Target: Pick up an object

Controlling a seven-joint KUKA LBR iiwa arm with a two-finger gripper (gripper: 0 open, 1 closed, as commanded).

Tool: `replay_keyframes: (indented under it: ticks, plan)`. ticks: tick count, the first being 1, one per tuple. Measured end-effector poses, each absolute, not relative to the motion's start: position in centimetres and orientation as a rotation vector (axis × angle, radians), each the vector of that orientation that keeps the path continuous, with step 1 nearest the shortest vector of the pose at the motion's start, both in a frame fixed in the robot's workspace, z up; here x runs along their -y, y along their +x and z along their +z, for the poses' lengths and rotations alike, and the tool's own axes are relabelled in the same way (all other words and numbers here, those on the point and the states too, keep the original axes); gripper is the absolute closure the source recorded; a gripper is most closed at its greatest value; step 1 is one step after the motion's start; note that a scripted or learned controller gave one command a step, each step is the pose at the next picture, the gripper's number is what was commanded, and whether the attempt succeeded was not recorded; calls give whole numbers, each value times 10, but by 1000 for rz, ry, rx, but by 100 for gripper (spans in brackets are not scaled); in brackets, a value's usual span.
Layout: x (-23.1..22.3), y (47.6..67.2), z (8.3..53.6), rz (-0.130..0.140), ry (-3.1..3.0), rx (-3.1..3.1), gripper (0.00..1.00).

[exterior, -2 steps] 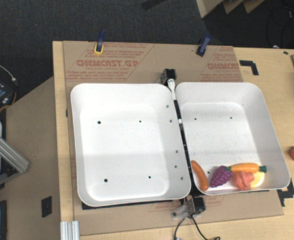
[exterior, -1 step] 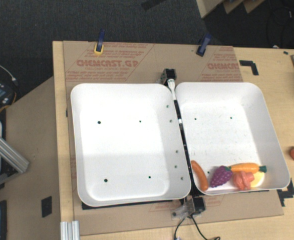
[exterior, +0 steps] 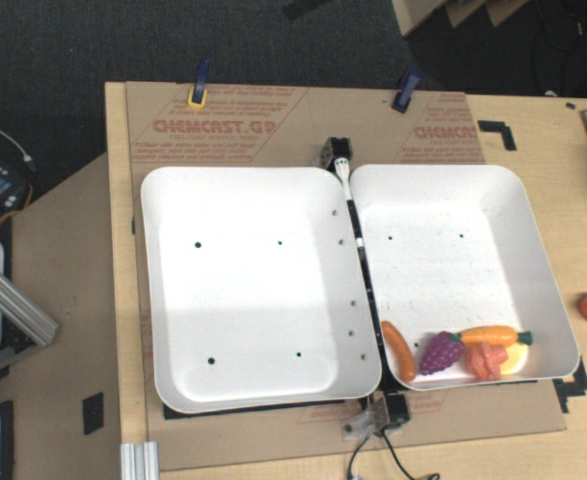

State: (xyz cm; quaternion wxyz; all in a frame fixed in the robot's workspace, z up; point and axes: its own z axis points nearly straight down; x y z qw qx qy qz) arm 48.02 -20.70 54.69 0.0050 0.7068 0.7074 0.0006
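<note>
Glossy plastic sausage (exterior: 398,352), knobbly purple grapes (exterior: 440,353) and carrot (exterior: 493,336) crowd the right bin (exterior: 453,208).

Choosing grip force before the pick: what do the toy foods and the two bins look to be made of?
The purple grapes, carrot and sausage look like moulded plastic: solid colours, smooth rounded shapes, a slight sheen. They could be rubber; the view cannot settle it. The left bin and right bin look like thin matte white plastic, with rounded corners and raised rims.

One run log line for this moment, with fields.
toys: carrot, grapes, sausage | place: right bin, near edge | picked: none
</note>
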Motion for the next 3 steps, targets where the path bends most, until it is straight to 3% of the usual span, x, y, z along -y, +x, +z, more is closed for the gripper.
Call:
replay_keyframes:
  ticks: [1,2,3]
  plan:
    - [225,479,516,-4,2226,-2221,100]
    - [224,480,537,2,2215,-2217,100]
    - [224,479,489,-4,2225,-2224,100]
